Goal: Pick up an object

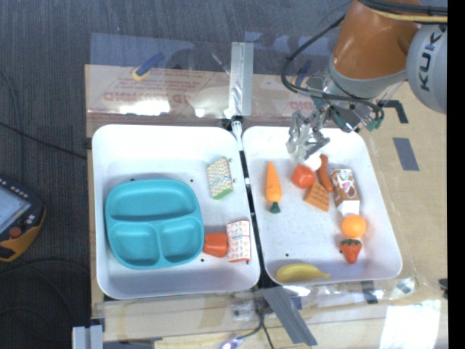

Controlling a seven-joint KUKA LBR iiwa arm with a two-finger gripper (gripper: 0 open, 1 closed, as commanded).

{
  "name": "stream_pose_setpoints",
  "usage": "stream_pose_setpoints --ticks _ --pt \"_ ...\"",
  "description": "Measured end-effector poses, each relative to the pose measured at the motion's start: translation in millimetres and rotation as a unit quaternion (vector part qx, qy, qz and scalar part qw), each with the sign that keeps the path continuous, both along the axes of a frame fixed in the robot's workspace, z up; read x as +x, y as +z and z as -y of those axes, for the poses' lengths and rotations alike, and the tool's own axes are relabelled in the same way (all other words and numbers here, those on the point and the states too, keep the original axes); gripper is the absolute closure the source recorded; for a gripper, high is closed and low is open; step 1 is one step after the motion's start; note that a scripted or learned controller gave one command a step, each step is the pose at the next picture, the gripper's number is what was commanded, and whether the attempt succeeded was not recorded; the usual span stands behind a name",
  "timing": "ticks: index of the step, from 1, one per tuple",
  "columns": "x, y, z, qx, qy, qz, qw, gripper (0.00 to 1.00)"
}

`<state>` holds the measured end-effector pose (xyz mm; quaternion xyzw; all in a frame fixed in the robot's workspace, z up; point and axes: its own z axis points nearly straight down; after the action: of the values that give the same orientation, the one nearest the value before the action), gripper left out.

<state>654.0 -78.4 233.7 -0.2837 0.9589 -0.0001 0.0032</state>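
My gripper (306, 144) hangs over the back of the right bin (378, 195), its fingers spread open with nothing between them. Just below and in front of it lie a red tomato (304, 176) and a brown sausage (324, 171). A carrot (272, 185) lies to the left of the tomato. An orange waffle wedge (317, 196) and a small snack carton (343, 184) sit nearby. Further forward are an orange (354, 226), a strawberry (351, 250) and a banana (301, 272).
The left bin (123, 140) holds a teal divided plate (154, 221), a patterned block (219, 178), a red cup (215, 244) and a small carton (238, 240). A ridge between the bins (245, 195) runs front to back. The arm's orange band (370, 31) looms at the upper right.
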Motion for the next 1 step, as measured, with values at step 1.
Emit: stream_pose_setpoints --ticks 1 --pt "-0.2 -0.5 0.0 0.0004 0.000 -0.001 1.0000 0.00"
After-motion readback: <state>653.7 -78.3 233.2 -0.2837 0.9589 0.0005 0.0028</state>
